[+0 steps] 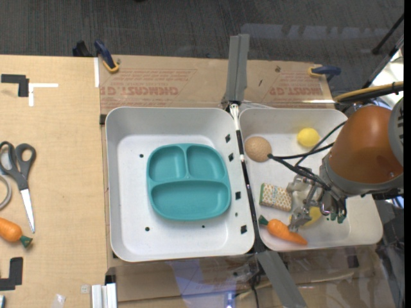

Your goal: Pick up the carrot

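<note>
An orange carrot [286, 231] with a green top lies in the right bin [359, 233], near its front left corner. My gripper [299, 218] hangs just above and to the right of it, right over the carrot's thin end; whether they touch is unclear. The arm's orange band [366, 149] covers the bin's right half. A second carrot [9, 230] lies on the wooden bench far to the left, outside both bins.
The right bin also holds a tan egg [257, 149], a yellow ball [308, 136], a speckled block [276, 197] and a yellow item [314, 216] partly under the gripper. A teal divided plate [189, 181] sits in the left bin [122, 191]. Scissors [19, 172] lie on the bench.
</note>
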### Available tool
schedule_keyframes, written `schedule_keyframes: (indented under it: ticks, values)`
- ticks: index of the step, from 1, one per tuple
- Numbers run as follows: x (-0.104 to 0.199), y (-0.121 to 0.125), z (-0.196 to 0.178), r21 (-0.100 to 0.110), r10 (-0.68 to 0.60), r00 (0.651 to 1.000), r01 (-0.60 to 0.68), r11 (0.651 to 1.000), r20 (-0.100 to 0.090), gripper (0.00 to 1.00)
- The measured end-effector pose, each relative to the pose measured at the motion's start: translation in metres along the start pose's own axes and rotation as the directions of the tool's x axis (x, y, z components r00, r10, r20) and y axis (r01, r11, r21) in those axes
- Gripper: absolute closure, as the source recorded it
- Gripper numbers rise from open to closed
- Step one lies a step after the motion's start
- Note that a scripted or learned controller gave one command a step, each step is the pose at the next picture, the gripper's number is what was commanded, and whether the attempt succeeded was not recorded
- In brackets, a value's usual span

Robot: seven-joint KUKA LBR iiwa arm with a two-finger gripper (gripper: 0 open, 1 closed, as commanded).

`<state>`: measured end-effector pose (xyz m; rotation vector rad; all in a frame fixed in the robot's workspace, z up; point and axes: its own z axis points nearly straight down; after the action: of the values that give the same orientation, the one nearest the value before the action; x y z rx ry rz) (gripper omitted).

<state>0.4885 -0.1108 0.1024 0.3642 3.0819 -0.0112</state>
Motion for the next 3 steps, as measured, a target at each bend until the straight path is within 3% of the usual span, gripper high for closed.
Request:
schedule_keyframes:
  ticks: [1, 2, 3]
  values:
    - [0.0065, 0.0116, -0.0053, -0.008, -0.326, 0.945, 0.326, 0.945, -0.014, 0.0]
    - [0.0025, 0.0115, 0.0, -0.009, -0.529, 0.848, 0.529, 0.848, -0.007, 0.0]
    - [-0.0031, 0.006, 0.0019, -0.015, -0.616, 0.788, 0.615, 0.788, -0.009, 0.0]
